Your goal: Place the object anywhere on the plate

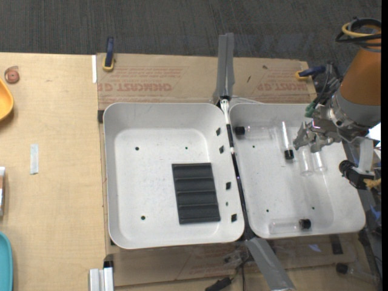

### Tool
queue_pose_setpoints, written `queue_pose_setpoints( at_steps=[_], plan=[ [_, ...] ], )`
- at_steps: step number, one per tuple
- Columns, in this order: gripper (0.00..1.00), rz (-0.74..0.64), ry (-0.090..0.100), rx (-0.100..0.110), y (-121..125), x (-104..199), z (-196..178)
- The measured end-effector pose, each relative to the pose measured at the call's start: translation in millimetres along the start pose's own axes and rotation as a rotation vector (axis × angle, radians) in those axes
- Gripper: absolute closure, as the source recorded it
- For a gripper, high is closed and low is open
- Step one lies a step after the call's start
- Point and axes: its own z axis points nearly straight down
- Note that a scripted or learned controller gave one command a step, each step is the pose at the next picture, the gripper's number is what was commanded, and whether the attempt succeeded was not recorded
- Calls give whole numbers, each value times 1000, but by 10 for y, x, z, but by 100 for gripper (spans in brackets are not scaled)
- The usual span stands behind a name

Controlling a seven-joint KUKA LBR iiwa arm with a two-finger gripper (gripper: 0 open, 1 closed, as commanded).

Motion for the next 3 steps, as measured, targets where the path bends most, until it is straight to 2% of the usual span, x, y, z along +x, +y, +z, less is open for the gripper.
queue_pose_setpoints(
  at_steps=[1, 2, 3],
  plan=[
    [100, -34, 0, 1, -123, 988, 126],
    [100, 14, -1, 1, -98, 1830, 28],
    [100, -225, -2, 0, -327, 2449, -227]
  ],
)
